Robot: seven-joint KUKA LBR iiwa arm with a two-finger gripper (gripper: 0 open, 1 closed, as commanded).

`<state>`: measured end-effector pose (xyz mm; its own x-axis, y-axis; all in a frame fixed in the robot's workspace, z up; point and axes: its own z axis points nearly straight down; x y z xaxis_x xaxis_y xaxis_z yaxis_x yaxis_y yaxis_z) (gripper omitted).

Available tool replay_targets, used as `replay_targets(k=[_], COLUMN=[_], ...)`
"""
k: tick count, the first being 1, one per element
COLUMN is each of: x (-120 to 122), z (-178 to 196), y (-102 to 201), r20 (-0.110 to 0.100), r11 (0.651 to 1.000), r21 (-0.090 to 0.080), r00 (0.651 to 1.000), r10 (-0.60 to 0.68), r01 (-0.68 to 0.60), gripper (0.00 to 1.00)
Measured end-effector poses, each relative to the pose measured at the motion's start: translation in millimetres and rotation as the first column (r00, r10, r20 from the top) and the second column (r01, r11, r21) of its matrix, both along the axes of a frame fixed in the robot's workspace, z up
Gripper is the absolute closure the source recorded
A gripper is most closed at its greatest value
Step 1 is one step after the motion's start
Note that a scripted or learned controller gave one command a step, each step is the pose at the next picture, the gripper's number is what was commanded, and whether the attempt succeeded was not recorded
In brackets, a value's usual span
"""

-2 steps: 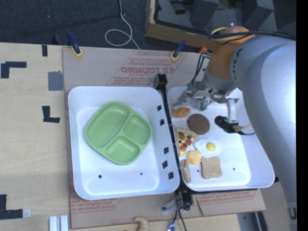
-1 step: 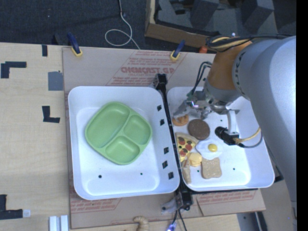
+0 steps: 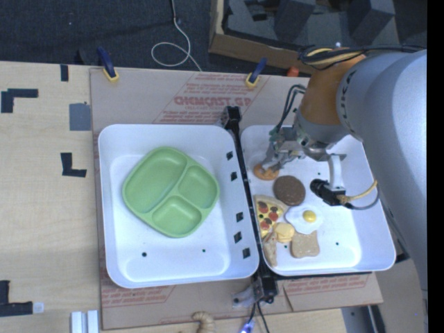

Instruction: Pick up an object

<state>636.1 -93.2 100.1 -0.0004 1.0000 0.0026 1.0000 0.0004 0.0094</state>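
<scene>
cookie (image 3: 265, 171), small tan disc, lies flat in right bin (image 3: 361, 252) near divider, beside brown patty (image 3: 289, 190). my claw (image 3: 276, 159) right over it; can't tell claw state. i judge cookie light, stiff, thin, slick plastic; take it across edges, low against bin floor.

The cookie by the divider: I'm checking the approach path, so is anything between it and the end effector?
Nothing visible stands between them. The end effector is right at the cookie in the right bin. The brown patty lies just beside the cookie, toward the bin's middle, and the pizza slice sits nearer the front.
</scene>
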Motion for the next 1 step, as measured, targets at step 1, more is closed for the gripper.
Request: replay_targets(k=[1], x=[-0.6], z=[-1.1], y=[0.0], r20=[-0.002], r11=[1.000], r21=[0.000], r00=[1.000], r10=[0.000], r01=[0.000], gripper=[0.00])
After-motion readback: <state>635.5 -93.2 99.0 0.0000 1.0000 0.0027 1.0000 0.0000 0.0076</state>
